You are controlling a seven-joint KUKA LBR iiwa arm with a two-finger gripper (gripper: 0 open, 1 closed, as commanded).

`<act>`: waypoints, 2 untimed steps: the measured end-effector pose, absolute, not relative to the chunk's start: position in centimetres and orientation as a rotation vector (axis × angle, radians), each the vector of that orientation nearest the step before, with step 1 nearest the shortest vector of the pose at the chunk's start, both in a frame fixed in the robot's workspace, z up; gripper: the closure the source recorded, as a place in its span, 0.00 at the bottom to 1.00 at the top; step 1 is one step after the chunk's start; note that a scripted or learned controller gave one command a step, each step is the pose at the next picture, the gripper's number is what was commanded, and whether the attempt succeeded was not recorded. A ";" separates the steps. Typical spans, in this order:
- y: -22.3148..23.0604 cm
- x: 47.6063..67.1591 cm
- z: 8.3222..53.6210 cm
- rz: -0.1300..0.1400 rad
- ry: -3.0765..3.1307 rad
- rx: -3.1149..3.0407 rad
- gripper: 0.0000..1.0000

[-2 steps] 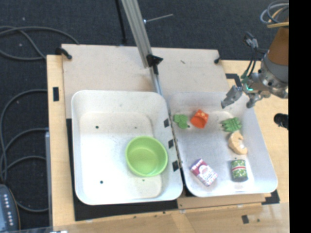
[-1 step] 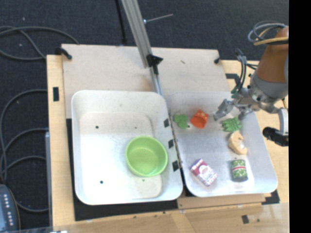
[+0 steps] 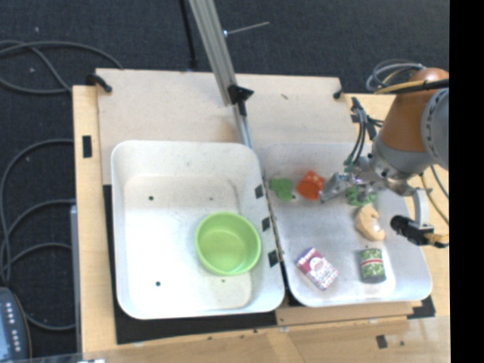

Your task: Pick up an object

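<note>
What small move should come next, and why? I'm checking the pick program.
Probably ease the pincer left toward the orange block. Its tip sits low in the right bin, just beside that block, and nothing shows between its fingers, so the block looks the nearest target.

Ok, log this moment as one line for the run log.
gripper low in right bin | beside orange object | grasp unconfirmed | green bowl in left bin

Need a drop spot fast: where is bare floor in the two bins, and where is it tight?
Left bin: bare everywhere around the green bowl, widest on its far and left sides. Right bin: a free strip between the red-and-white packet and the orange block. Crowded near the gripper, tan piece and green can.
</note>
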State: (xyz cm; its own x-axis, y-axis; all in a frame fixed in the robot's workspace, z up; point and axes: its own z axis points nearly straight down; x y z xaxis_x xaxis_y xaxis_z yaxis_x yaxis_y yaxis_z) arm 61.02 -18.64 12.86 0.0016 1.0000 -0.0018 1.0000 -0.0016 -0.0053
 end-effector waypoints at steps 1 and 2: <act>-18.8 61.0 10.0 0.004 -2.219 -2.226 0.00; -18.9 61.1 11.3 -0.002 -2.218 -2.232 1.00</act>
State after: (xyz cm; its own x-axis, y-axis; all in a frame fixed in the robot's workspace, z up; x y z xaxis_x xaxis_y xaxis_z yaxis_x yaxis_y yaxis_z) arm 61.14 -18.86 11.27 0.0059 1.0000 -0.0027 1.0000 -0.0059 0.0043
